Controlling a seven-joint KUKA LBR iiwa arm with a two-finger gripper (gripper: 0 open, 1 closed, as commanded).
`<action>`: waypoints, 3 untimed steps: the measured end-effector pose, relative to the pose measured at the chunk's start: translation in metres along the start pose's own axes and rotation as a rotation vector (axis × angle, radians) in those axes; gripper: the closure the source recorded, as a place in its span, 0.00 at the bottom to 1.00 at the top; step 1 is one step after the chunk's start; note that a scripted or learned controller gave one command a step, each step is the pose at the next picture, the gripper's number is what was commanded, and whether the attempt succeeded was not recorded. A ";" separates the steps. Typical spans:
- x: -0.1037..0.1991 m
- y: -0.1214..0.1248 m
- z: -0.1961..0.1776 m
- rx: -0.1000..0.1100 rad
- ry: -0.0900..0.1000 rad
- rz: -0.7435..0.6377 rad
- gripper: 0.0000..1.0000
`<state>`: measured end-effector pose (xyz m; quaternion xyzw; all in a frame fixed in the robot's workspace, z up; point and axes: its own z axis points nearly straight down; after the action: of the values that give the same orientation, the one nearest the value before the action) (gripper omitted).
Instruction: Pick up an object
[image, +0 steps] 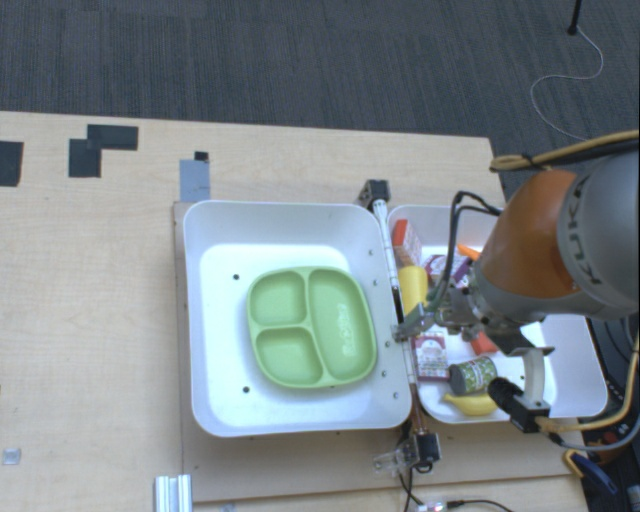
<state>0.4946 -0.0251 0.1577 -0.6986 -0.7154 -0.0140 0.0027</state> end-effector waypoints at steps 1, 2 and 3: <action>0.066 -0.005 -0.033 0.014 -0.022 0.019 1.00; 0.122 0.056 -0.023 0.015 -0.022 0.018 1.00; 0.218 0.089 -0.064 0.014 -0.022 0.016 1.00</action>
<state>0.5778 0.1929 0.2286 -0.7045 -0.7097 -0.0014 0.0001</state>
